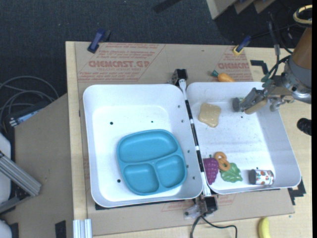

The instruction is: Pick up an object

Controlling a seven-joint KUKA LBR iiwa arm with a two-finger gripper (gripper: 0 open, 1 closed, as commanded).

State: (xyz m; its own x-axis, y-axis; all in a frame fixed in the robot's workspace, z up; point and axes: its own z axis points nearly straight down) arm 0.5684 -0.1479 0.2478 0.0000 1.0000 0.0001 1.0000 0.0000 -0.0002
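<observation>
The right bin (277,133) holds a beige bread-like piece (209,114) near its upper left. Along its front edge lie purple grapes (210,169), an orange ring (221,158), a green leafy toy (231,174) and a small can on its side (261,177). My gripper (244,104) hangs over the upper right of this bin, to the right of the beige piece and apart from it. Its fingers stand open with nothing between them.
The left bin (99,108) carries a blue divided plate (151,160). An orange carrot-like toy (224,76) lies on the bench behind the right bin. Blue clamps (99,39) (241,44) sit at the board's back edge, and a yellow object (264,227) lies at the front right.
</observation>
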